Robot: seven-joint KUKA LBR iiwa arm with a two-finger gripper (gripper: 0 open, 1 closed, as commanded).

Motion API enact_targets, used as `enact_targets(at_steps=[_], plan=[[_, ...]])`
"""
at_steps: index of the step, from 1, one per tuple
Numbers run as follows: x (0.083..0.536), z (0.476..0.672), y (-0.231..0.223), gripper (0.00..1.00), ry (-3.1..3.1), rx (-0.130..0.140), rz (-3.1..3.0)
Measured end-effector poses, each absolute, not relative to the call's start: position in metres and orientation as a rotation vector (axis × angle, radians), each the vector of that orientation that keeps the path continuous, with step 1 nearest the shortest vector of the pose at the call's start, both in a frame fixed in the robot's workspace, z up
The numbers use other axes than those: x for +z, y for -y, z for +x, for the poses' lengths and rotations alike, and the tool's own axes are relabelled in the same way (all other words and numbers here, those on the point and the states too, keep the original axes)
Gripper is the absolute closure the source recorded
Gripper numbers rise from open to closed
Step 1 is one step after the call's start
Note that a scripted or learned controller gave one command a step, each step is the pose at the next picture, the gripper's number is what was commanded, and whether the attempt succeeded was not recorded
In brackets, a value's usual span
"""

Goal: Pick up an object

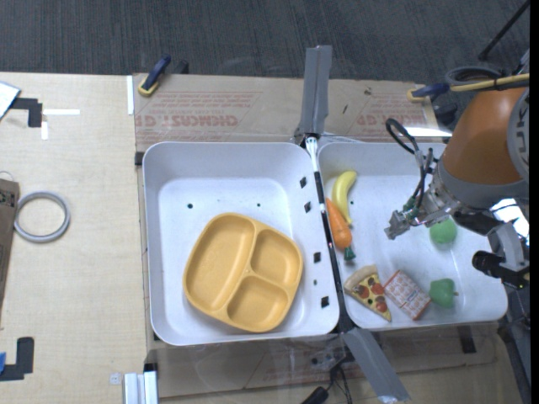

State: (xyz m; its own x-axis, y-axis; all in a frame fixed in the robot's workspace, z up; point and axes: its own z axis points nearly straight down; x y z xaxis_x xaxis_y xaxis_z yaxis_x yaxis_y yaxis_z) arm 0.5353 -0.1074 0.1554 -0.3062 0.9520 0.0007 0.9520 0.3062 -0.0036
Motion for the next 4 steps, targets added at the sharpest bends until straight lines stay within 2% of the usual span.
enact_targets(at_steps=[1,2,3,4], plan=[[0.089,0.492,0.104,1.00,2.536,0.003,-1.849],[0.095,0.492,0.105,1.00,2.532,0.006,-1.850],[0.089,0.585,0.113,1.00,2.490,0.005,-1.910],[0.159,0.645,0.110,1.00,2.195,0.007,-2.246]])
